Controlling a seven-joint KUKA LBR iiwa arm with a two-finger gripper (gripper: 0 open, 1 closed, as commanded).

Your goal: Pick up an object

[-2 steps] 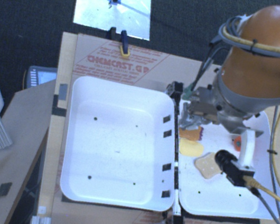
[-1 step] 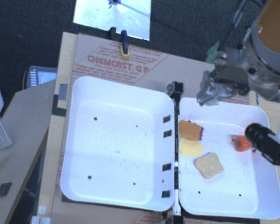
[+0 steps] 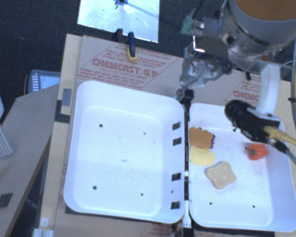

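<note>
Hand (image 3: 187, 91) sits over the far end of the divider between bins; whether it's open can't be told, nothing seen in it. Orange-purple block (image 3: 201, 137), yellow piece (image 3: 202, 157), tan toast (image 3: 221, 175), red-orange object (image 3: 255, 151) lie nearer the camera, in the right bin (image 3: 266, 221).

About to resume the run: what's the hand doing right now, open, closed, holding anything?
Hand: cannot be told whether open or closed. It sits over the far end of the divide between the two bins; nothing visibly held.

Probably a robotics lab: 2 white bins (image 3: 140, 99), cabled arm (image 3: 266, 28), cardboard-covered bench (image 3: 51, 183).
</note>
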